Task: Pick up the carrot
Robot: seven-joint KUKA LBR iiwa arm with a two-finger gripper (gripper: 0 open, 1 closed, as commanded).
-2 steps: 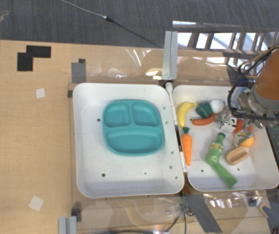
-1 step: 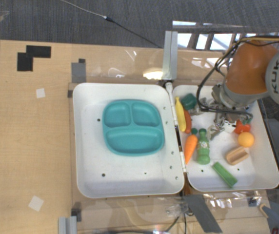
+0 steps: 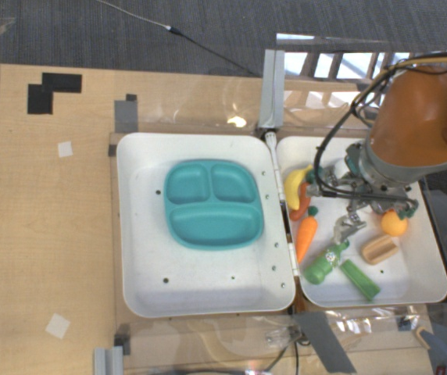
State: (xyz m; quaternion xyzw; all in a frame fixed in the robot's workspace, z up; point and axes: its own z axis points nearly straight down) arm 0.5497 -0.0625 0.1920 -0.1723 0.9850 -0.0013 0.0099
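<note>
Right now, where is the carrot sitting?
The carrot lies in the right bin, close to its left wall, just below the yellow banana and above a green bottle, left of the gripper.

Carrot [image 3: 305,235]: orange, tapered, lying flat in right bin [image 3: 434,287] against its left wall. Thick end far, tip pointing near and slightly left. Just near the banana [image 3: 295,187]; green bottle [image 3: 323,263] beside its tip.

We see bright, even overhead light, glare on the clear plastic sheet [image 3: 235,119] toward twelve o'clock, soft shadows, mild blur.
</note>
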